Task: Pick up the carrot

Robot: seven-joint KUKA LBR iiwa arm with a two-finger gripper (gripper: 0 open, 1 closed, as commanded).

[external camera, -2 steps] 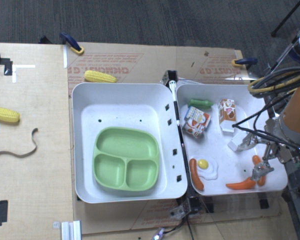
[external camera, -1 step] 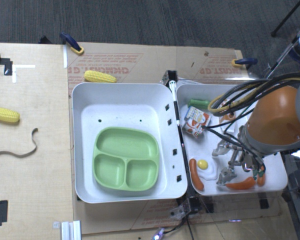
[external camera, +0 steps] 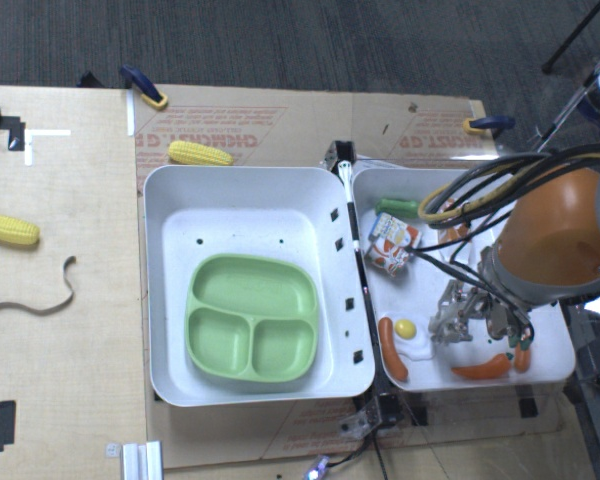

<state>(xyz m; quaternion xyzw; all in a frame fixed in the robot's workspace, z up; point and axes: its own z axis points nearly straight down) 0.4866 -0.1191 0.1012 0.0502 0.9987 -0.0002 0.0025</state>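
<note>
The carrot [external camera: 483,369] is an orange, tapered piece lying along the front wall of the right bin [external camera: 550,370]. A short orange piece with a green tip [external camera: 522,356] sits at its right end. The arm comes in from the right, and its orange band [external camera: 558,230] hangs over the bin. My gripper [external camera: 472,318] is low inside the right bin, just behind and above the carrot and slightly to its left. Nothing is visibly held in it.
The right bin also holds a red sausage [external camera: 392,349], a fried egg toy [external camera: 408,330], a snack packet [external camera: 392,244] and a green vegetable [external camera: 398,207]. A green divided plate [external camera: 252,318] lies in the left bin [external camera: 170,268]. Two corn cobs [external camera: 199,153] [external camera: 8,229] lie outside.
</note>
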